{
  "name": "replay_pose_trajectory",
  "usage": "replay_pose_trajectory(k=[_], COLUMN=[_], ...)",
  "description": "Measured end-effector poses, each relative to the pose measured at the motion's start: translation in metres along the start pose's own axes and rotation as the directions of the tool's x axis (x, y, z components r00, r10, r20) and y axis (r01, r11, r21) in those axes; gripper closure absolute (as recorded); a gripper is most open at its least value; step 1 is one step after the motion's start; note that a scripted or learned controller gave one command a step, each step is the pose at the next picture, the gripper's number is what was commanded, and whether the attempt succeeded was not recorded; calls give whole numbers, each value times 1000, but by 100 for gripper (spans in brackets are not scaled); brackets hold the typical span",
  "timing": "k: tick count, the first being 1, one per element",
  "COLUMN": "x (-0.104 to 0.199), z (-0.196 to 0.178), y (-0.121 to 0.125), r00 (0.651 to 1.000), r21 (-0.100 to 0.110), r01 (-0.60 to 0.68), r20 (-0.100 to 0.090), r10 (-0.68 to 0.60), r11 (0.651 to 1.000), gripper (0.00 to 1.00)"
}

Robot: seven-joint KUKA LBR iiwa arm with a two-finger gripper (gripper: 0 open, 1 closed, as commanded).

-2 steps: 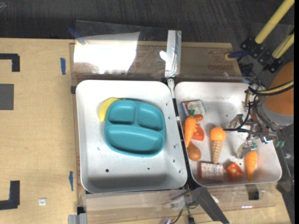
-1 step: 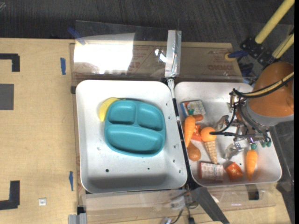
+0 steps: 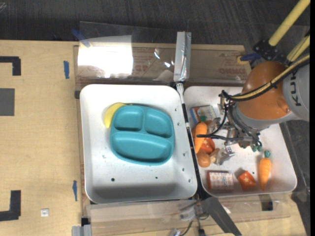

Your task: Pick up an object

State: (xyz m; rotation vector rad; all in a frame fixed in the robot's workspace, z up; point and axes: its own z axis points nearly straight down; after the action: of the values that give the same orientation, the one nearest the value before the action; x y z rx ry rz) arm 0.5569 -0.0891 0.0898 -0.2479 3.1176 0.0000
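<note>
The likeliest target, an orange toy (image 3: pixel 201 130) with a red piece just below it, lies at the left wall of the right bin (image 3: pixel 288 178), where the hand (image 3: pixel 227 154) hangs low beside it; whether the hand is apart or together I cannot tell. That wall crowds any grasp. Nearer lie a carrot (image 3: pixel 265 168) and a small can (image 3: pixel 221 180). The left bin (image 3: pixel 93 136) carries a teal divided tray (image 3: pixel 142 134) over something yellow (image 3: pixel 112 111)

The arm (image 3: pixel 295 90) is grey with a glossy orange band (image 3: pixel 263 90) above the wrist and black lettering on its side. Black cables loop round the wrist, and the gripper (image 3: pixel 227 154) below is dark metal.
</note>
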Motion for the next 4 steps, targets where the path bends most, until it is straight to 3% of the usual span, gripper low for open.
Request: replay_pose_trajectory(k=[1,2,3,4], x=[-12,-5,-35,-19], z=[-37,0,-27,0], y=[-21,-29,-34,-19], r00=[990,996,993,997], r21=[1,0,1,2], r01=[142,87,115,79], r20=[-4,-3,-3,-1], r10=[-142,-87,-115,-79], r11=[990,996,993,997], gripper=[0,0,0,0])
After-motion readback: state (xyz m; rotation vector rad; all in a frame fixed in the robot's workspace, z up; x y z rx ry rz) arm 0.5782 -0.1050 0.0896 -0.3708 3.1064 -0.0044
